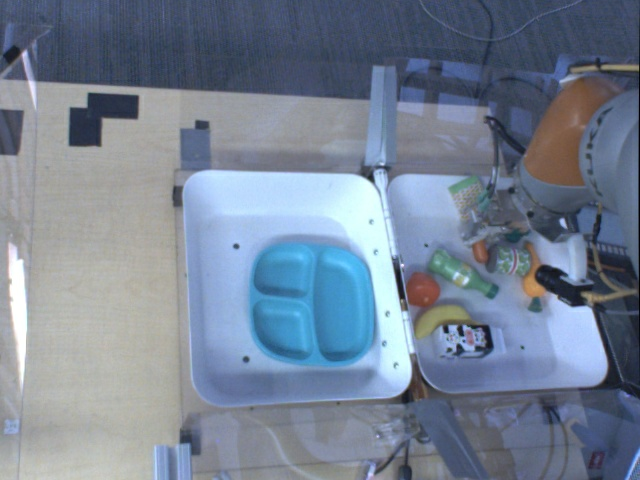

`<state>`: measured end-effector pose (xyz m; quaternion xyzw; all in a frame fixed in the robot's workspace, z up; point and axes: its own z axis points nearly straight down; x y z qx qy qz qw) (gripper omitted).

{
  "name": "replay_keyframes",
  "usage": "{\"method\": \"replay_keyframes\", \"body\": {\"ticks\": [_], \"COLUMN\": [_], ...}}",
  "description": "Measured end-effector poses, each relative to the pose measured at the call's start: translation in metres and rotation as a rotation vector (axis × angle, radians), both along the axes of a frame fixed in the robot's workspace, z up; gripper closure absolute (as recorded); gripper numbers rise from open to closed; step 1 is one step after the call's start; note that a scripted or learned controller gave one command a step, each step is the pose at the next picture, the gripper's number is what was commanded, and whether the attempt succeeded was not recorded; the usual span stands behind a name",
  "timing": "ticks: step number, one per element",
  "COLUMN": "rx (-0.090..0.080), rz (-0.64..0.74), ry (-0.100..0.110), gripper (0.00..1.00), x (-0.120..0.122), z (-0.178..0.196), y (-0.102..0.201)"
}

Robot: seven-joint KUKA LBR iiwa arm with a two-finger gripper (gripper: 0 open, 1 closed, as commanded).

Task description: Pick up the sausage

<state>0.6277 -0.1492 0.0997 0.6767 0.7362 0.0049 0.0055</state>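
Observation:
My gripper (486, 228) hangs low over the upper middle of the right bin (560, 368), among a cluster of toy items. A small reddish-brown end that looks like the sausage (480, 252) pokes out just below the gripper; the rest of it is hidden by the gripper and a can. I cannot tell whether the gripper touches it.
Around the gripper lie a green packet (466, 194), a can (511, 260), a carrot (535, 282), a green bottle (462, 272), a red tomato (422, 289), a banana (441, 319) and a black-and-white carton (464, 341). The left bin (215, 228) holds a blue divided plate (312, 303).

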Motion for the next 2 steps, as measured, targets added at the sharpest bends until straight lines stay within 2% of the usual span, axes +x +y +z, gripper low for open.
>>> {"method": "replay_keyframes", "body": {"ticks": [1, 2], "rx": [0.0, -0.002], "rz": [-0.039, -0.032], "ry": [0.008, 0.002], "gripper": [1.0, 1.0], "x": [0.043, 0.045], "z": [0.087, 0.097], "y": [0.083, 0.083]}}
